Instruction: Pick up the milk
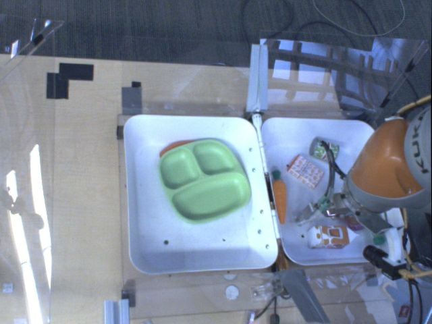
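- Milk [329,235] lies on its side near the front edge of the right bin [297,248], a small white-and-brown carton.
- Gripper [327,208] hangs just above and behind the milk, close to it; nothing shows between its fingers, and whether they are spread or closed cannot be told from this angle.
- Arm [388,164] comes in from the right, its orange band covering the right part of that bin.
- Carrot [279,200] lies along the bin's left wall, its green end pointing to the back.
- Red-and-white checked packet [306,171] rests near the bin's middle, behind the gripper.
- Green-and-white item [322,148] sits toward the back of the bin, with a dark cable running across it.
- Left bin [145,248] holds a green divided plate [204,179], turned at a slant, with two small sections at the back and one long one at the front.
- Orange sliver [177,144] peeks out from under the plate's back-left rim.
- Both bins sit side by side, touching, on the wooden bench [67,181].
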{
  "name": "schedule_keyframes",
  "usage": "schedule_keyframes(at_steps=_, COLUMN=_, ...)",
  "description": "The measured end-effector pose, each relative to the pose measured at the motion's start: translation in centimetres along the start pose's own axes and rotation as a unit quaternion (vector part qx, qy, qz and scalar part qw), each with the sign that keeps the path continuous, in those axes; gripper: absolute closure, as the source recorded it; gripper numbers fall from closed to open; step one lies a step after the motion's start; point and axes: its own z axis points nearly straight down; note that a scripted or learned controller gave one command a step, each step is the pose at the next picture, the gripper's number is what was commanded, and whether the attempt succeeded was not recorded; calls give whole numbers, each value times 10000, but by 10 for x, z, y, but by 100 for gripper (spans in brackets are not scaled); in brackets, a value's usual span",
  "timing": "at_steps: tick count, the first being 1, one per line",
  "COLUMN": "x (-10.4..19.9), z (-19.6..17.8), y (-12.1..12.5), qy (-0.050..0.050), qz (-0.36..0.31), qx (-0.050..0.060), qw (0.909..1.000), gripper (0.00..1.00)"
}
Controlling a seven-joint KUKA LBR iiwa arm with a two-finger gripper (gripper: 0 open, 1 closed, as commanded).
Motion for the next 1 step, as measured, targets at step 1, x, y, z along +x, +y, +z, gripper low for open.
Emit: schedule_keyframes(at_steps=1, x=-47, z=-34, y=-10, qy=-2, qz=-38, qx=30, qw=10000, gripper=0)
